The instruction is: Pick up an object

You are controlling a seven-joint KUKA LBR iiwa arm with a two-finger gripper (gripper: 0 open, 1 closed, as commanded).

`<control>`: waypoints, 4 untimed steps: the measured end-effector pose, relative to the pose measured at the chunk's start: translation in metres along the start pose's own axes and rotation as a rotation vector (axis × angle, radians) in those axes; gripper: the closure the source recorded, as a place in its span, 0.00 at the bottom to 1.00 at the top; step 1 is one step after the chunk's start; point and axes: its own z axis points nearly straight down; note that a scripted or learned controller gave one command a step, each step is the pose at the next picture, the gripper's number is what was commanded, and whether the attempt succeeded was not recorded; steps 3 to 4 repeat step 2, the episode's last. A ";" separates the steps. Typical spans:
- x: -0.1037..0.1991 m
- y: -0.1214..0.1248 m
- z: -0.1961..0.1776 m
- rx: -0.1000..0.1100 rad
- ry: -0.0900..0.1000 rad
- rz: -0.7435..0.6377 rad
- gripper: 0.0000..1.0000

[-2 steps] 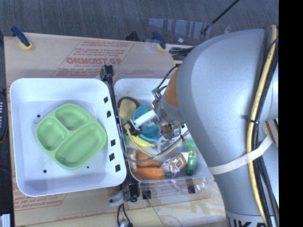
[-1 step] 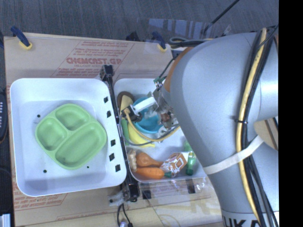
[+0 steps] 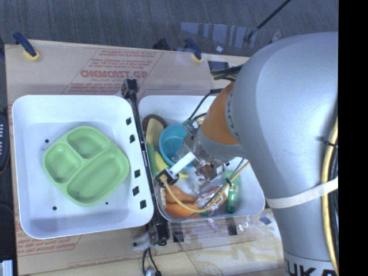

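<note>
The gripper [image 3: 198, 174] hangs low inside the right-hand shallow white bin [image 3: 253, 203], right over a crowded heap of small things, and the wires and metal at its tip are too tangled with the clutter to tell whether it is spread or pressed together. The nearest candidate seems to be the orange carrot-shaped toy [image 3: 179, 202], just below and a little to the left of the gripper in the view, lying with its long axis roughly across the bin's near edge. Up and to the left, touching the heap, stand a light blue plastic cup [image 3: 171, 142] and a yellow curved piece [image 3: 153, 145] against the bin's left wall; a small green bottle [image 3: 232, 199] lies just to the right. Room is tight, with things close on every side and the walls near. The left-hand white bin [image 3: 29, 160] on the table carries a pale green divided plate [image 3: 86, 165], well apart.
</note>
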 end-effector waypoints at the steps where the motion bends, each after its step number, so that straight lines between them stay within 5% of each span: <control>1: 0.109 0.052 -0.008 -0.003 -0.007 0.023 0.00; 2: 0.039 0.024 0.000 0.000 -0.003 -0.035 0.00; 4: 0.039 0.024 0.000 0.000 -0.003 -0.035 0.00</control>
